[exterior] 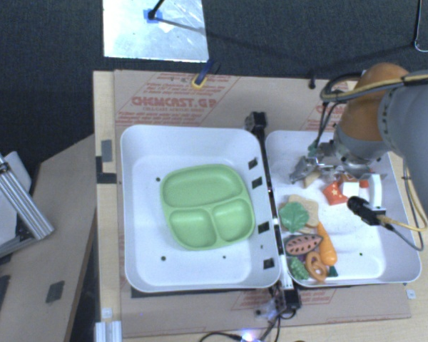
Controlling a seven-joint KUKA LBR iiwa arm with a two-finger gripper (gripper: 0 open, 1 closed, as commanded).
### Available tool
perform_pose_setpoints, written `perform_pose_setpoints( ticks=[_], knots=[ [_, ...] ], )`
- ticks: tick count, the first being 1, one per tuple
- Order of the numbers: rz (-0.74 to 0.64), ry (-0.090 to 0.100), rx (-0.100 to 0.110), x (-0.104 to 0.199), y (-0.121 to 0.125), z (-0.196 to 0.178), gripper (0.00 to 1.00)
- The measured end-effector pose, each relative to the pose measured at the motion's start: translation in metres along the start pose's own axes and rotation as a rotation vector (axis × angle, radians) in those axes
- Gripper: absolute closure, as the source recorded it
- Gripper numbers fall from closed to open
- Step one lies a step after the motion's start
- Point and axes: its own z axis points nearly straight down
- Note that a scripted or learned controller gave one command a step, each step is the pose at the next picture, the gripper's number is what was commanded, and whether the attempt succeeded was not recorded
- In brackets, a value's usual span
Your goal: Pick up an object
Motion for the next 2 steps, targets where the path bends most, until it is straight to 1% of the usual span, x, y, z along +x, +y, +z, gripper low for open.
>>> perform_pose_setpoints(
  ticks=[1, 2],
  knots=[
    [0.000, -0.001, -0.005, -0.001, 0.002, -0.014, 1.00],
    [-0.002, -0.001, -0.007, 0.003, 0.000, -0.077, 1.00]
  ],
)
